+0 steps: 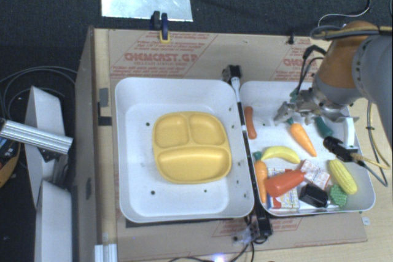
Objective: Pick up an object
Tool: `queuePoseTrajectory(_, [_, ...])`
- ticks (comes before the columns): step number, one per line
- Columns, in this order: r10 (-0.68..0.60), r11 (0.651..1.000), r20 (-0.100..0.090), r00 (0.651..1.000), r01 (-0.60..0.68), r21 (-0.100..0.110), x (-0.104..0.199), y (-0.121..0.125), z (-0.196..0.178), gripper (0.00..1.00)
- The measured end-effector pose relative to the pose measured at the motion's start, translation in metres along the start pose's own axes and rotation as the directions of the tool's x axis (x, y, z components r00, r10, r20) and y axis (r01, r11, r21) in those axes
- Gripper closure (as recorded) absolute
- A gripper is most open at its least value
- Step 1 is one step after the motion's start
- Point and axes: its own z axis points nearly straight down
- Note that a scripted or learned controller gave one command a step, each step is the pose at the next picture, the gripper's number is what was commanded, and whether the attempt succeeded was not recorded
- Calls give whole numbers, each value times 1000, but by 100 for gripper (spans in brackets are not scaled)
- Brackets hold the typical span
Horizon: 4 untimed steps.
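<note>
We see the hand low over the right bin, near its 12 o'clock wall, and we cannot tell its state from this slant. Just at its 5 o'clock lies an orange carrot, pointing towards 5 o'clock, apparently apart from the hand. We take that carrot as the likeliest target. It looks like hollow plastic play food: light, rigid and smooth, so we judge it may slip or roll if pinched near the tapered tip. We would take it across the thicker upper end, square to its length.

Around it sit a banana at 7 o'clock, a corn cob at 4 o'clock, and a slimmer carrot by the dividing wall. The left bin holds a yellow divided plate.
</note>
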Motion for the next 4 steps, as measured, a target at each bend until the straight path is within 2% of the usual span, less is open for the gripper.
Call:
queuePoseTrajectory(1, [-1, 1000, 0, 1000, 1, -3, 0, 1, -11, 100])
queuePoseTrajectory(2, [1, 1000, 0, 1000, -1, 2, 15, -55, -61, 100])
queuePoseTrajectory(3, [1, 1000, -1, 1000, -1, 3, 15, -55, -61, 0])
queuePoseTrajectory(4, [0, 1000, 0, 1000, 0, 3, 7, -29, 11, 0])
